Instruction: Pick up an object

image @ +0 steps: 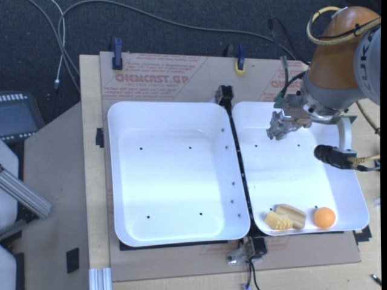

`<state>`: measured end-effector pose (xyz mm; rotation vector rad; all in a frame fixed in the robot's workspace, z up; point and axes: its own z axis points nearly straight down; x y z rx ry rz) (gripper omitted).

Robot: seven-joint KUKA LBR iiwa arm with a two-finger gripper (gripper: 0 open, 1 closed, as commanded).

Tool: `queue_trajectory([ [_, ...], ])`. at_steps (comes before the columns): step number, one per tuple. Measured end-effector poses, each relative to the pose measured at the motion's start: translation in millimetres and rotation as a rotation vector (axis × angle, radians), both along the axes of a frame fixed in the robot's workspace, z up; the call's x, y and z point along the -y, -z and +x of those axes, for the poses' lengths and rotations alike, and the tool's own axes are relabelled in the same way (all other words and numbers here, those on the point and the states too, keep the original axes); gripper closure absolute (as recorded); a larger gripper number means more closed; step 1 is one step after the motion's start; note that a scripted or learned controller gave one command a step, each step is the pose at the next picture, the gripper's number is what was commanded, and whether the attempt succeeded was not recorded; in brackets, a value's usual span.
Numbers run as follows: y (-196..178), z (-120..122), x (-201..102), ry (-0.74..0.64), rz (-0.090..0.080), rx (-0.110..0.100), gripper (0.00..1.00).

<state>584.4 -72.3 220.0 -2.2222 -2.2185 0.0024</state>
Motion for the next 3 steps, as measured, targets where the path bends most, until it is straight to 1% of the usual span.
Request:
queue_trajectory([
  [1,-86.5,-15.7,20.1,0.029,-0.001,0.011,1.00],
  [2,-116.2,3.1,-26.8,-0.006,0.001,0.006,1.00],
  [3,-107.0,25.7,-67.7,-0.005,0.001,0.002,1.00],
])
